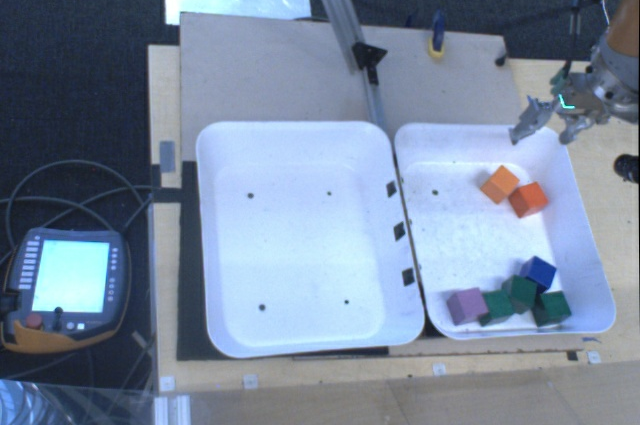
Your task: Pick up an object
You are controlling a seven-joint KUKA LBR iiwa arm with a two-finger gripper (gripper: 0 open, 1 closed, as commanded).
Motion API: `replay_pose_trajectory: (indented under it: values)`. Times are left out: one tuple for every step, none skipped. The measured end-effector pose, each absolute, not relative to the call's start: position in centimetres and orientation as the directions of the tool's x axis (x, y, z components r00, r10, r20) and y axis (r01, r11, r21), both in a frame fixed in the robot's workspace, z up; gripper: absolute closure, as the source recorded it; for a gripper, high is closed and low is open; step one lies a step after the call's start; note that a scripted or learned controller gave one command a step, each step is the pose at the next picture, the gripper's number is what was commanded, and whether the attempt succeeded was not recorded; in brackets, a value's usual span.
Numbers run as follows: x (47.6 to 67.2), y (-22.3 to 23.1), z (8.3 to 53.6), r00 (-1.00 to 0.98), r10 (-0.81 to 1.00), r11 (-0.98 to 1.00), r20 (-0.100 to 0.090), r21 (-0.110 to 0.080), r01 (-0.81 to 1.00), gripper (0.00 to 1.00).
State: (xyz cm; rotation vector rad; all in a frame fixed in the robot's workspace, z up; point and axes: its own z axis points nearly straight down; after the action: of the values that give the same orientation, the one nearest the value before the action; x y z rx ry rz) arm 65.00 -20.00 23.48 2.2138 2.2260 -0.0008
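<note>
Two orange blocks [514, 191] lie touching each other in the upper right of the right bin [438, 213]. A pink block [465, 305], several green blocks [520, 299] and a blue block [539, 270] cluster at the bin's near right corner. My gripper [548, 120] hangs over the right bin's far right rim, above and to the right of the orange blocks. Its two fingers [527, 121] are spread apart with nothing between them.
The left bin [295, 233] sits beside the right one. A slanted metal pole [340, 3] crosses the back board. A teach pendant [65, 288] with cables lies at the far left, off the bench.
</note>
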Motion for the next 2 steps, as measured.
replay_pose_trajectory:
  values:
    - [65.1, -21.0, 18.8, -0.002, 1.0, 0.002, -0.002, -0.001, 1.0, 0.0]
    - [65.0, -20.9, 14.7, -0.003, 1.0, 0.003, -0.001, -0.001, 1.0, 0.0]
